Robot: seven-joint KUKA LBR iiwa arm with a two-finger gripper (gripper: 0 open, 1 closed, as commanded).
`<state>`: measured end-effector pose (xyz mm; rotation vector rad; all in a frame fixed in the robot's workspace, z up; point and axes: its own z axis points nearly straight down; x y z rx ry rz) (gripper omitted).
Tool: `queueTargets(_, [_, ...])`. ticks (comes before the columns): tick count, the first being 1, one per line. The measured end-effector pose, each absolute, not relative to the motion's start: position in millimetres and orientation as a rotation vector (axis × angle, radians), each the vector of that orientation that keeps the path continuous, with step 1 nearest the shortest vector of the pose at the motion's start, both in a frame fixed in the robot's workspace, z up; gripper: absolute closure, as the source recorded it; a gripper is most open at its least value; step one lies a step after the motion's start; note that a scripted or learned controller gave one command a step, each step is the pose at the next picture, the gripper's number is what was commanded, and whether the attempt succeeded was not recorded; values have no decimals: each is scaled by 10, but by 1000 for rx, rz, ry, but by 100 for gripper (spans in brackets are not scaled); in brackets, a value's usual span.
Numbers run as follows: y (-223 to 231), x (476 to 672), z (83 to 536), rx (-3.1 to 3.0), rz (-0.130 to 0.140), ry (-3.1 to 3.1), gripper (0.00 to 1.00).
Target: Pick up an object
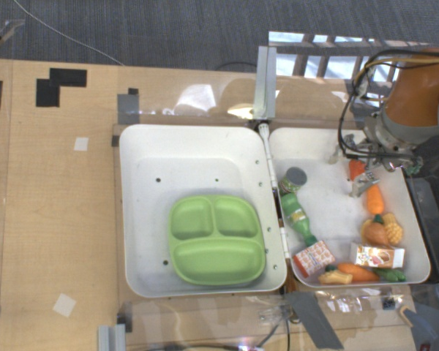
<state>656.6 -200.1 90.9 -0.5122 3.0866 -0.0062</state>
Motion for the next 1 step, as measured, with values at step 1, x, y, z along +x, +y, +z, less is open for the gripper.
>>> queueTargets(1, [-1903,6145,882,-377,-4,3108,0])
